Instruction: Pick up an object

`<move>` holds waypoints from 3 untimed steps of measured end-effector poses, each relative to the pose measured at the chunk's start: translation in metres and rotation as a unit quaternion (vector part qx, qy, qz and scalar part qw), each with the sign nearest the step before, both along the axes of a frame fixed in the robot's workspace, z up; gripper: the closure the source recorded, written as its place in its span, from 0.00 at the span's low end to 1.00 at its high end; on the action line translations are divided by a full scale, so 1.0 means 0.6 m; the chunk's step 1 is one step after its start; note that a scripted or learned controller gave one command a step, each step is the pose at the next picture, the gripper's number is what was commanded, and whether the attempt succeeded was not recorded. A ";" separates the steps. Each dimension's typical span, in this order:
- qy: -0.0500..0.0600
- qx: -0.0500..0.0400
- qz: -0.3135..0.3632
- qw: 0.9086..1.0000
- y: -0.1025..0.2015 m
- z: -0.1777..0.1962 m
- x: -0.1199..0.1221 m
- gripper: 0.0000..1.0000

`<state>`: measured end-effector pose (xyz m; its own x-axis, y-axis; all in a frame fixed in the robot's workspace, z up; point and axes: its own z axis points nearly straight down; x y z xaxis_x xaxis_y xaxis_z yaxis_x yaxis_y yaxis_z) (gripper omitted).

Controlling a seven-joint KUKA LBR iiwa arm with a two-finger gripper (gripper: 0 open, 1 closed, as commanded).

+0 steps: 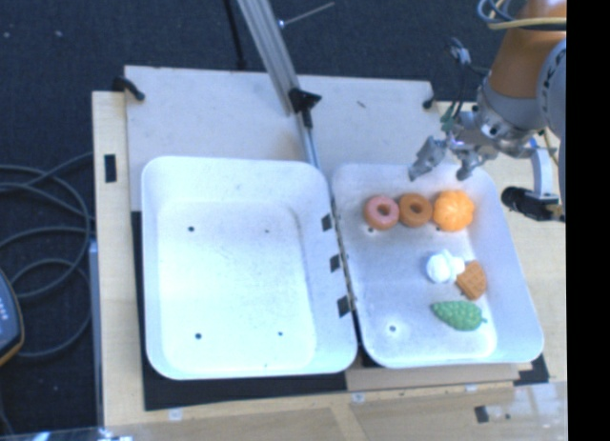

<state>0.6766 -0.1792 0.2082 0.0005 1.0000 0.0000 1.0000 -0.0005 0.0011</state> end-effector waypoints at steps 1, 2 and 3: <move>-0.003 0.001 0.004 1.000 0.224 0.117 -0.089 0.00; 0.000 0.000 0.000 1.000 0.215 0.129 -0.091 1.00; -0.001 0.000 0.001 1.000 0.253 0.166 -0.120 1.00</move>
